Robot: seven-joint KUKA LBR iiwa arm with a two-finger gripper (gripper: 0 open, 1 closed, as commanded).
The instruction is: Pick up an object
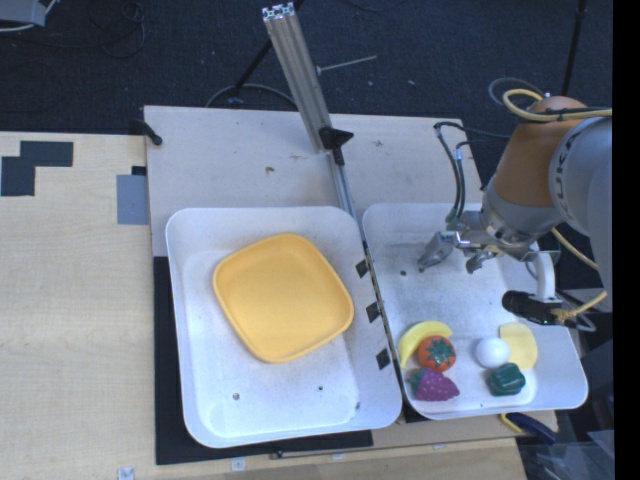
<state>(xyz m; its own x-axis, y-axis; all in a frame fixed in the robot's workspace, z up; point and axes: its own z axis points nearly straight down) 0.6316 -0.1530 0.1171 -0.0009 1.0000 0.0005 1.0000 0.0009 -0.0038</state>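
Fingers (434, 256) of gripper (456, 255) spread open, nothing between them, mid-right of frame; toys well below them: banana (420, 336), tomato (436, 353), grapes (436, 385), ball (491, 351).

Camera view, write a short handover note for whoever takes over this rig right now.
End effector: open, holding nothing, above a bare part of the right bin, near its far side.
Right bin, near end: banana, tomato, grapes, white ball, green piece, pale yellow piece.
Left bin: yellow plate.
Done: nothing picked yet.
Left: move toward the cluster, descend, close on one object, lift.
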